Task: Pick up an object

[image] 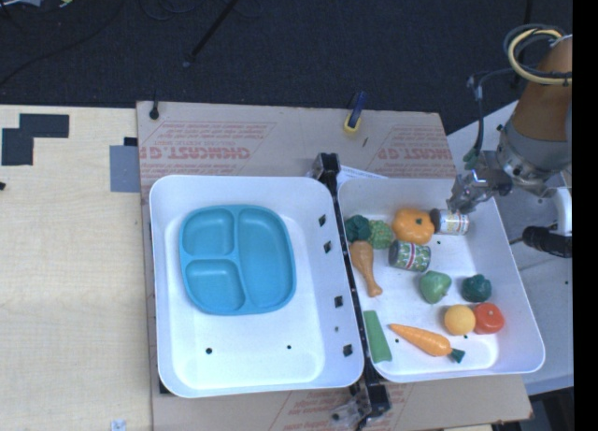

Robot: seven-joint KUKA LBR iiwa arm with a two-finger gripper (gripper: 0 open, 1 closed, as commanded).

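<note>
The right bin (519, 275) holds several toy foods. Among them are an orange fruit (414, 225), a small silver can (452, 223) lying on its side, and a green-labelled can (409, 255). A drumstick (365, 268), a green pepper (434, 286) and a carrot (422, 338) lie there too. My gripper (464, 197) hangs over the bin's far right part, just above the silver can. Whether it touches the can cannot be told.
The left bin (177, 345) holds a blue divided plate (235, 259). Broccoli (371, 231), a dark green piece (476, 287), a yellow ball (459, 319), a red tomato (489, 318) and a green strip (377, 336) also lie in the right bin. A blue-yellow clamp (354, 113) sits on the cardboard behind.
</note>
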